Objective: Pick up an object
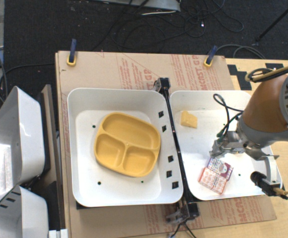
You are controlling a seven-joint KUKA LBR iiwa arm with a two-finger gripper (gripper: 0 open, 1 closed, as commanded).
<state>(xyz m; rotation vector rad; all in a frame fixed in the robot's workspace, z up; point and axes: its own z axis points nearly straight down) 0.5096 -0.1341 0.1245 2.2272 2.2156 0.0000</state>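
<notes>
A small pale-yellow block [188,119] lies at the back left of the right bin [198,103]. A flat pink-and-white packet [216,176] lies near that bin's front. My gripper [218,151] reaches in from the right and hangs just over the packet's far edge, low in the bin. The grey arm with its orange band [268,108] covers the bin's right side. Whether the gripper touches the packet is unclear.
A yellow divided plate [126,144] fills the middle of the left bin [79,133]. A black divider with clips [173,143] runs between the bins. Cables hang off the wrist. White containers [12,138] stand off the bench at the left.
</notes>
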